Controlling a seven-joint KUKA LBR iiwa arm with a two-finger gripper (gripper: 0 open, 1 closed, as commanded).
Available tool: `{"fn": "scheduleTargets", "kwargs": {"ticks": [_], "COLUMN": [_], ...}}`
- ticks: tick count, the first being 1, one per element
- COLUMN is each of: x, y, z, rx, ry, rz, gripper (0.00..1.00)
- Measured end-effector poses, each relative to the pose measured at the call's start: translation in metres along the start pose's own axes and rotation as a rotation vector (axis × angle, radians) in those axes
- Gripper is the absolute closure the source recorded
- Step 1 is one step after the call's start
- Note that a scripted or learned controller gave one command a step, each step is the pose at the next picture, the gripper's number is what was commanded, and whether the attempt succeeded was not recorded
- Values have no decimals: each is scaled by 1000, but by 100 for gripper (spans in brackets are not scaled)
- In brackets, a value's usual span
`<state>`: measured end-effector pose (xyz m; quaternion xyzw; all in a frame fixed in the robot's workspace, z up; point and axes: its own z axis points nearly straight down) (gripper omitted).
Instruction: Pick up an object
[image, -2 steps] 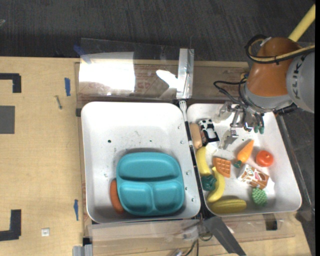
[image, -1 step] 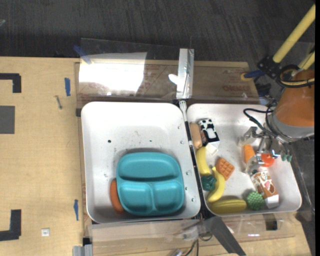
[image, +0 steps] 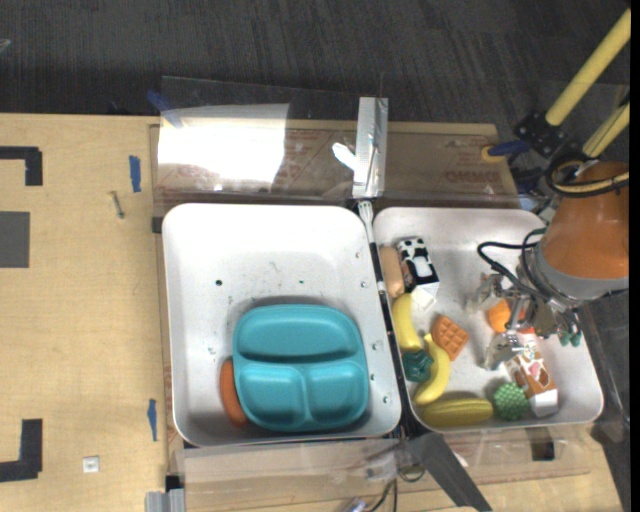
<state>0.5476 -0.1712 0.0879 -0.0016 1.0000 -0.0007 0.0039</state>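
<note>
While the arm (image: 590, 235) reaches in from the right and hangs over the right bin (image: 455, 232), we find its gripper (image: 518, 325) low among the toys on that bin's right side. We cannot tell how the gripper is set, because the wrist and cables cover it from above.

No one thing is named for picking, so we judge the likeliest target by nearness. A small orange piece (image: 497, 316) sits just to the left of the gripper, touching or nearly touching it. A carton with red and white print (image: 536, 378) lies just below the gripper toward the bin's near edge, with a green knobbly ball (image: 510, 400) beside it. We cannot say that any of these is held.

Farther left, well apart from the gripper, lie a banana (image: 406, 325) along the bin's left wall, a waffle (image: 450, 336), a teal piece (image: 417, 364), a yellow squash (image: 455, 410) along the near edge, and a black and white carton (image: 416, 262) near the top.

The left bin (image: 260, 240) holds a teal divided tray (image: 300, 367) over something orange (image: 230, 392).

We judge that the coming move turns on the orange piece lying leftward of the gripper: it is small and roundish with no clear long axis, so a short shift left and a straight drop should suit it.
</note>
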Motion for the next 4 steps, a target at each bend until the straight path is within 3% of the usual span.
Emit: {"fn": "scheduleTargets", "kwargs": {"ticks": [1,2,3,4], "x": [-4,-4,8,4], "y": [0,1,2,2], "z": [-13,-12,0,-13], "rx": [2,2,-1,1], "ry": [-12,-11,0,-11], "rz": [0,-1,48,47], "gripper": [100,0,0,100]}}
